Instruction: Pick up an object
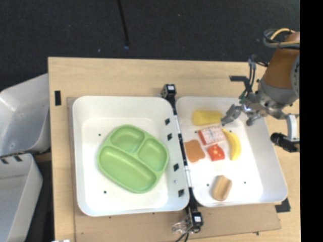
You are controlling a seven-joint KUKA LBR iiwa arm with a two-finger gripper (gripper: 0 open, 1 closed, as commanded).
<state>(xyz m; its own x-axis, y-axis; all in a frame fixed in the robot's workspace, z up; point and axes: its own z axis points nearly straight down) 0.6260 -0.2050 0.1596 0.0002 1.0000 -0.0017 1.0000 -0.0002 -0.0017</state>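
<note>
The right bin (270,180) holds six small things. A yellow banana (233,144) lies curved, near the bin's middle. Just left of it sit a red-and-white packet (210,134) and a small red block (216,153); printing on the packet is too small to read. A yellow wedge (206,117) lies toward the far side, a brown-orange piece (194,150) near the divider, and a tan bread roll (221,187) toward the near edge. The gripper (241,112) hovers over the far right corner, its fingers spread apart, gripping nothing. A green sectioned plate (133,158) fills the left bin (86,195) on the wooden surface (101,74).
</note>
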